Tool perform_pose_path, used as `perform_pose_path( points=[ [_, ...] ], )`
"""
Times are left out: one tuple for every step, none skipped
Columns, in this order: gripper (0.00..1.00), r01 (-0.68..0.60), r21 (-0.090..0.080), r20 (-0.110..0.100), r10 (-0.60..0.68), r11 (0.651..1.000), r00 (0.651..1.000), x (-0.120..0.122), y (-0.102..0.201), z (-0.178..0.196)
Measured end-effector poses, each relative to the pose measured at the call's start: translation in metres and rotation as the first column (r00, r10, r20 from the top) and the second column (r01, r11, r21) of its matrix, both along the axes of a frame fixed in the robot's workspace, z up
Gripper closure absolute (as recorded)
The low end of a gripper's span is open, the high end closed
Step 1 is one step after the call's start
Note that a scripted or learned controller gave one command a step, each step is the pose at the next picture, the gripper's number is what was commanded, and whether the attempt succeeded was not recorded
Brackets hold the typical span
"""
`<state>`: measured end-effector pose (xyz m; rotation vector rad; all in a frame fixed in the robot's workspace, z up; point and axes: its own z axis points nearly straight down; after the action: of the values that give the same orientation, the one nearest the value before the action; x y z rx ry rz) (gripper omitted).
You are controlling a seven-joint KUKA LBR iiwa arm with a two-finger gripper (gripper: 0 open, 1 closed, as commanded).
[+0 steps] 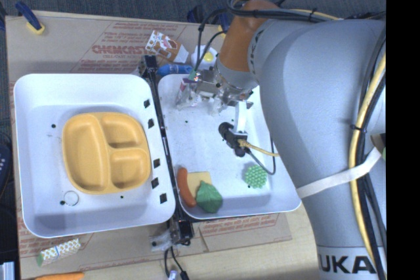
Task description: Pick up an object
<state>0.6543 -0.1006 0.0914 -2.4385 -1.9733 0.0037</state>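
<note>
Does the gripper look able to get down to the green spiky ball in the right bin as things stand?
Probably yes. The green spiky ball lies alone on the floor of the right bin, apart from the other toys, nothing over it. The gripper is at the bin's far end.

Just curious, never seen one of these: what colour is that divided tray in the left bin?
Yellow, the divided tray, seen in the camera view.
</note>
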Motion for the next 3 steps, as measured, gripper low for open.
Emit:
perform_pose_path(
  points=[
    [0.0,-0.091,0.0,-0.001,0.091,0.996,0.996,0.002,0.002,0.0],
    [1.0,-0.096,0.001,-0.004,0.096,0.995,0.995,0.002,0.002,0.01],
    [0.0,-0.097,0.001,-0.004,0.097,0.995,0.995,0.002,0.003,0.01]
  ],
)
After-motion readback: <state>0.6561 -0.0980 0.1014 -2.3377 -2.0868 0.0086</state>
